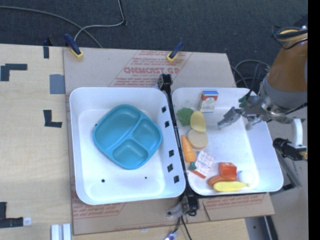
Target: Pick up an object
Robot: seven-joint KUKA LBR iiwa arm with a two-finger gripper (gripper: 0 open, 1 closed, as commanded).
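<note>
Start at the left bin [80, 134]: you will find one blue divided plate [128, 136] lying flat in it, well apart from the arm. Move to the right bin [260, 149]. Along its left side, note the green broccoli piece [184, 115], a pale yellow oval piece [198, 121], a tan round slice [197, 139] and an orange carrot [188, 149]. A small carton with a blue top [209, 100] stands near the far wall. Toward the near wall lie a clear wrapped packet [204, 160], a red block [227, 170] and a yellow banana [230, 186].

The gripper [239, 117] hangs over the right bin's far right area, above bare floor. Its two fingers stand spread apart with nothing between them. Treat the pick as not yet made: every object rests in the bin. Selecting a target, descending, closing and lifting all remain.
</note>
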